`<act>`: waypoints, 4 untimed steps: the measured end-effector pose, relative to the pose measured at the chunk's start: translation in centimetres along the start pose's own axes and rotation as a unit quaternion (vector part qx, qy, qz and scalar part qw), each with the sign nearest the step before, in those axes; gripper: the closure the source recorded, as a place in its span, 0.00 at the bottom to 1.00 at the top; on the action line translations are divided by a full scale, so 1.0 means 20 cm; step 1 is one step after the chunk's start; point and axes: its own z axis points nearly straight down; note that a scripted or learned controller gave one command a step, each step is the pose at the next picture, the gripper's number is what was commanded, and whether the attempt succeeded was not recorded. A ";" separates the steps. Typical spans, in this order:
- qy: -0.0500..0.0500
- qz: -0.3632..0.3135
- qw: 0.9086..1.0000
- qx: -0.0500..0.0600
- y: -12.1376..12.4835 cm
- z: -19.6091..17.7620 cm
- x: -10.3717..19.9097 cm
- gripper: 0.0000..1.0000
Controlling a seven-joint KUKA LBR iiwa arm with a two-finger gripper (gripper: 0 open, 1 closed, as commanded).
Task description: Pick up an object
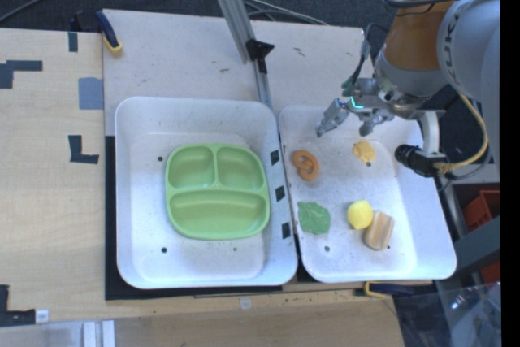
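Note:
My gripper [347, 124] hangs over the far part of the right bin [422, 256], fingers spread apart with nothing between them. Below it in that bin lie a brown pretzel [305, 164] near the left wall and a small yellow piece [364, 150] just under the right finger. Nearer the front lie a green leaf-shaped piece [314, 217], a yellow ball [360, 214] and a tan block [379, 231] touching the ball.
The left bin [138, 256] holds a green divided plate [217, 191]. A metal pole [236, 4] slants down to the bins' shared far edge. Cables run behind the bench, and a blue and yellow clamp [108, 32] sits at the far left corner.

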 end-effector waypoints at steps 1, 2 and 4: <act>-0.001 0.001 1.000 0.002 0.01 0.22 -0.01 0.00; -0.001 0.001 1.000 0.003 0.00 0.44 0.00 0.00; 0.000 0.000 1.000 0.000 0.00 0.59 0.00 1.00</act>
